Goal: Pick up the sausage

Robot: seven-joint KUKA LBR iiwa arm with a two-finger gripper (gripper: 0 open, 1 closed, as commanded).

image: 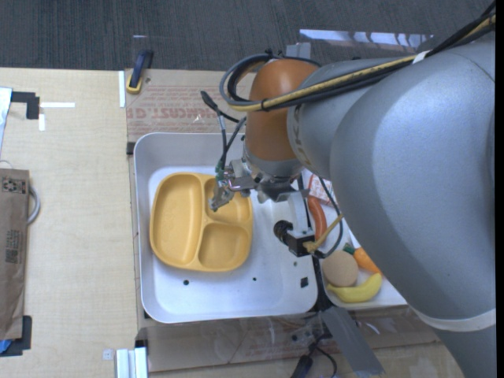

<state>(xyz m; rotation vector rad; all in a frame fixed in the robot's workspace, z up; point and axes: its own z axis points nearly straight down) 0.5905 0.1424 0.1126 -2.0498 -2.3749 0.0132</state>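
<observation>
The sausage (318, 214) is a thin reddish-orange piece lying lengthwise in the right bin (394, 299), partly hidden by the arm and its cables. My gripper (218, 196) hangs over the left bin (213, 299), above the upper right compartment of a yellow divided plate (189, 227). It is well left of the sausage, and nothing shows in it. The grey arm with its orange band (276, 109) covers most of the right bin.
Near the right bin's front lie a beige egg-like item (340, 270), a banana (358, 291) and an orange carrot piece (365, 259). A brown paper bag (12, 250) lies on the bench at far left. A black-and-yellow tool (140, 71) rests behind the bins.
</observation>
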